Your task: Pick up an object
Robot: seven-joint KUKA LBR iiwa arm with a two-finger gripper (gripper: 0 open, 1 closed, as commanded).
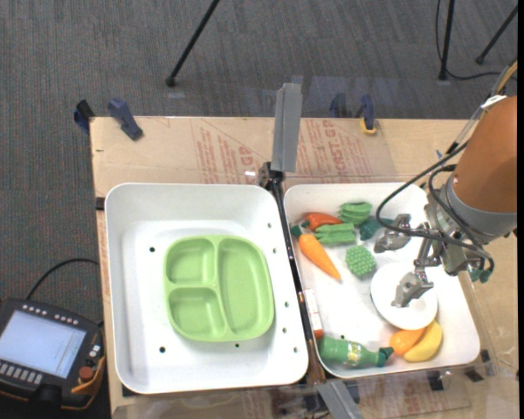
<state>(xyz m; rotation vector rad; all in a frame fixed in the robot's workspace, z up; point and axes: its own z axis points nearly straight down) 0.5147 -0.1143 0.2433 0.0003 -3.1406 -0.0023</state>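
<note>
We are taking the white plate (404, 308) in the right bin (468, 308) as our landmark — it is looking light, stiff and slippery, so we are judging the rim best. The gripper (410, 291) is hovering above it; we cannot tell its state. The carrot (319, 257) is lying well left.

Green tray (218, 288); orange carrot (319, 257); yellow banana (428, 342).
</note>
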